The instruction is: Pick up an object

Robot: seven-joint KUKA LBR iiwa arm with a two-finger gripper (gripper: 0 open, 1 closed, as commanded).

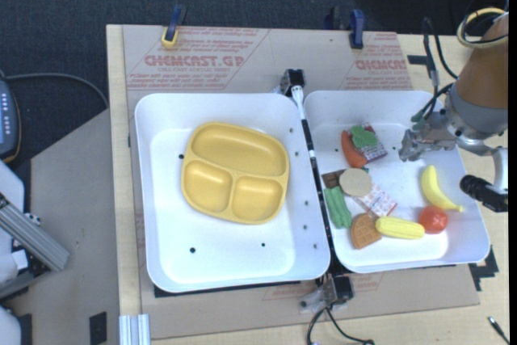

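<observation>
Banana lies just below my gripper in the right bin; finger state unclear, so I should centre over it before descending.

Arm cut off by the right edge, gripper too small and dark to read, red toy partly hidden under a green block, brown piece mostly hidden under a round cracker, dark device cut off at left.
</observation>
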